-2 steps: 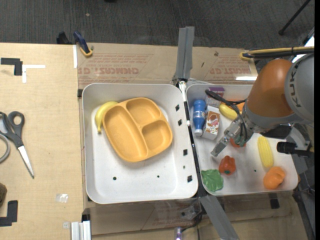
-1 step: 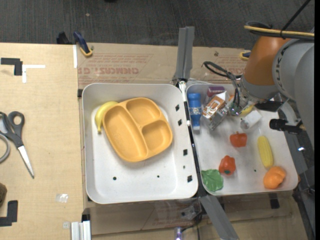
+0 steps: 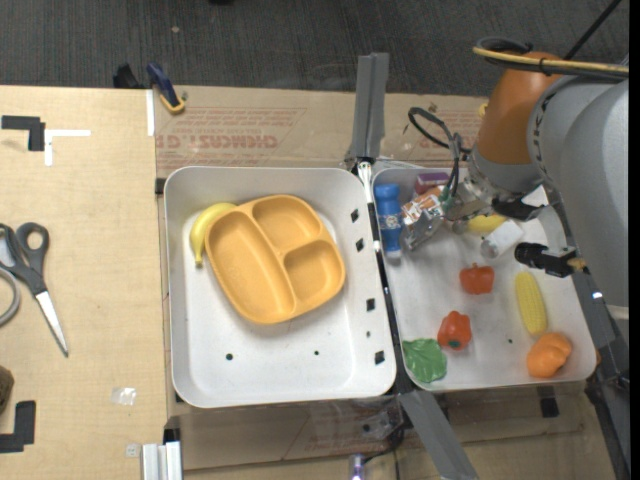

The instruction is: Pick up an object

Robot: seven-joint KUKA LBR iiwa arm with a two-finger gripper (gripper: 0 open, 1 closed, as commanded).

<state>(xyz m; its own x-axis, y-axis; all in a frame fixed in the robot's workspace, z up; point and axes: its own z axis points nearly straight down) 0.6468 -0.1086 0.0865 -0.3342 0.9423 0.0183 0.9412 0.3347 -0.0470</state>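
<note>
Nearby, a glossy red-orange toy pepper (image 3: 455,329) lies beside green lettuce (image 3: 425,360).

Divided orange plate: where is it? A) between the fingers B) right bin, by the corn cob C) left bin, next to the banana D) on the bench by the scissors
C: the divided orange plate lies in the left bin, with the banana at its upper-left edge.

The robot arm (image 3: 590,138) was a thick, rounded grey body with a glossy orange band (image 3: 508,118) above the wrist. Thin black cables (image 3: 440,133) looped beside the wrist. The claw (image 3: 428,218) was a small metallic assembly with exposed wiring and a dark fitting alongside it.
</note>
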